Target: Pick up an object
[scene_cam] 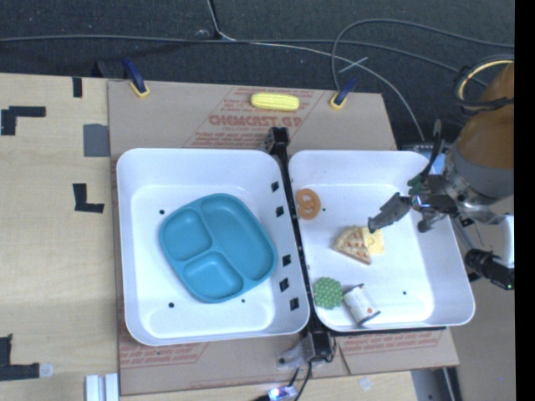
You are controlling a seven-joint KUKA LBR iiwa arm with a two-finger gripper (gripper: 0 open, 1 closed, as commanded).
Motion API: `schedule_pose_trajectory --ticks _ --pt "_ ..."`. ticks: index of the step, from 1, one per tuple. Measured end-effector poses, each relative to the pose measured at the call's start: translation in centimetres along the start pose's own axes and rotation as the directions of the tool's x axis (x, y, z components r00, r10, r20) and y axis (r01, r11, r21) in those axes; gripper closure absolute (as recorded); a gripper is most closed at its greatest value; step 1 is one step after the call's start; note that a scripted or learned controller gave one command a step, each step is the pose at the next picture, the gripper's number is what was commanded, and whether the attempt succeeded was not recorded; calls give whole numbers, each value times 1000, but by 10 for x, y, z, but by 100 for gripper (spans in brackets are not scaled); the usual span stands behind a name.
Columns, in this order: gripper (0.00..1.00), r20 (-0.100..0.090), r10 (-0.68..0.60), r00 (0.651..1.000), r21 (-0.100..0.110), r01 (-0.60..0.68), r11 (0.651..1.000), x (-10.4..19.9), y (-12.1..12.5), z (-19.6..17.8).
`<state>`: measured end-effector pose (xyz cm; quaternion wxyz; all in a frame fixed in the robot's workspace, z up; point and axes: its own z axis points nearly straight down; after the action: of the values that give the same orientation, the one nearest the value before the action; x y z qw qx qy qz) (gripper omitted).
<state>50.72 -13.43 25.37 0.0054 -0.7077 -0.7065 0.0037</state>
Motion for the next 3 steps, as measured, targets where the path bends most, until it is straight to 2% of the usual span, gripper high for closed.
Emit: schedule_pose_trajectory --ticks 1,2,3 --pt "0 2 -3 1000 -11 3 1000 0 2 -6" --pt "0 2 -2 1000 -7 2 1000 7 -6 47" --pt "0 1 -1 1000 -5 1 1000 2 -15 102"
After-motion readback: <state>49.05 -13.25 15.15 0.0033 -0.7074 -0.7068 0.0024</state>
